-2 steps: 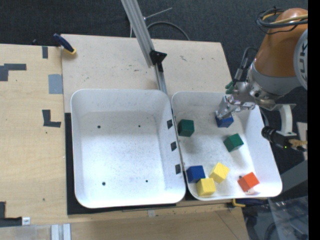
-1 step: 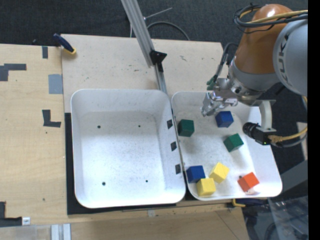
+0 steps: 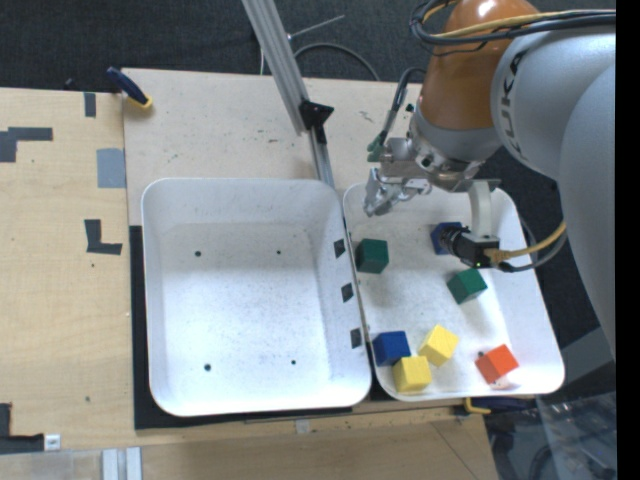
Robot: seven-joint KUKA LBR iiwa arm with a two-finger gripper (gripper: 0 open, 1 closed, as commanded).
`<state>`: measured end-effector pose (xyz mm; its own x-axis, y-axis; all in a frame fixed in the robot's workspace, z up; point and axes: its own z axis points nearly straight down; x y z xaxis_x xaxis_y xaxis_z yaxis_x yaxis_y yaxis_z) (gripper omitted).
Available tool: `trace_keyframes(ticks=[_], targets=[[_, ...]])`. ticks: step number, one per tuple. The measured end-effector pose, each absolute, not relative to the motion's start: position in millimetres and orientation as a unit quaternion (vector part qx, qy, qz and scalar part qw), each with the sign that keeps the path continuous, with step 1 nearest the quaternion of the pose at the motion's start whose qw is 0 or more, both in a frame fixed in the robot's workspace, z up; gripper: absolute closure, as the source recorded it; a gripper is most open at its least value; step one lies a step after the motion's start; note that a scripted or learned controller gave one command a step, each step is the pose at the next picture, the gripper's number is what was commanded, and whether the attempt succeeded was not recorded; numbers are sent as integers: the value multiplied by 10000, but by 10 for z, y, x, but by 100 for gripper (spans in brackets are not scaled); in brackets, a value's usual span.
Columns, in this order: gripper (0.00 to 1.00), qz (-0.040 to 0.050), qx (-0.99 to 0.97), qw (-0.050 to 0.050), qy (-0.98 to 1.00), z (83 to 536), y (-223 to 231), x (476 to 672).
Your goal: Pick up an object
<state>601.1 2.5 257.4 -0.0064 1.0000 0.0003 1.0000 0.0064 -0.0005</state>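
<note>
- Gripper [image 3: 383, 200] hangs over the far left corner of the right bin [image 3: 530, 313], fingers pointing down toward the bin floor. Finger spread cannot be made out at this resolution; nothing visible between them.
- Wrist with orange band [image 3: 478, 38] sits directly above the gripper; grey arm [image 3: 570, 88] enters from the right edge and covers the bin's far right corner.
- Nearest object: dark green cube [image 3: 372, 256], on the bin floor just in front of the gripper, close to the wall shared with the left bin. Apart from the fingers, not touching.
- Dark blue block [image 3: 446, 237] lies to the right of the gripper, partly hidden by arm hardware and a cable [image 3: 530, 251].
- Second green cube [image 3: 466, 286] rests mid-bin, in front of the dark blue block.
- Near edge of right bin, left to right: blue cube [image 3: 391, 347], yellow cube [image 3: 412, 373], second yellow cube [image 3: 439, 345], orange-red cube [image 3: 496, 363]. Blue and the front yellow cube sit just beside each other; the two yellow cubes look touching or nearly so; the orange-red one stands apart.
- Left bin [image 3: 160, 298]: white, speckled floor with a few dark dots.
- Metal pole [image 3: 280, 53] slants from the top of view down to the junction between the bins.
- Bench [image 3: 60, 298] carries grey tape marks; a blue-and-yellow item [image 3: 130, 87] lies near the far left corner, identity unclear.
</note>
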Motion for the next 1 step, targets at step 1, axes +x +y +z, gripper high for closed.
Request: trace_keyframes(ticks=[1], targets=[[100, 1, -7051, 4, -7091, 2541, 496, 6150]])
